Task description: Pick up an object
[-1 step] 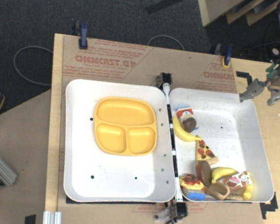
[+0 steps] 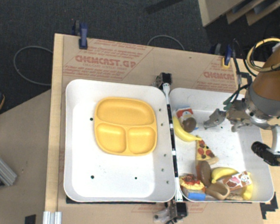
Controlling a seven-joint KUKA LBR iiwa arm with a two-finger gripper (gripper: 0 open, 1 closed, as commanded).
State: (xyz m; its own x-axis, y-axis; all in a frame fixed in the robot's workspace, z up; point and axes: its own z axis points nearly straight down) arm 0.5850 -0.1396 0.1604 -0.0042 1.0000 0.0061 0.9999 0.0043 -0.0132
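**Gripper hovers right of the far-end toys in the right bin**

The gripper (image 2: 224, 120) hangs over the far half of the right bin (image 2: 261, 169), its two fingers spread fairly wide and nothing between them. One finger tip reaches out to the left, the other sits closer under the wrist.

The nearest candidates lie to the gripper's left. A yellow banana (image 2: 183, 132) curves along the bin's left wall, its long axis running from far-left to near-right, and a small brown piece (image 2: 189, 123) rests against its far end, just beside a red-and-white packet (image 2: 183, 112). These sit near the gripper's left finger but apart from it. A pizza slice (image 2: 205, 151) lies a little nearer to the camera, pointing far-to-near. The rest of the toys, among them a second banana (image 2: 225, 173), crowd the near end of the bin, well apart from the gripper.

So the coming move, as I judge it, turns on a short shift left and down toward the banana group, and the fingers would need to straddle the banana across its width.

The grey arm with its orange band (image 2: 277, 81) comes in from the right, bending down over the bin's far-right corner. The left bin (image 2: 77, 142) holds a yellow divided tray (image 2: 126, 125), far from the gripper.
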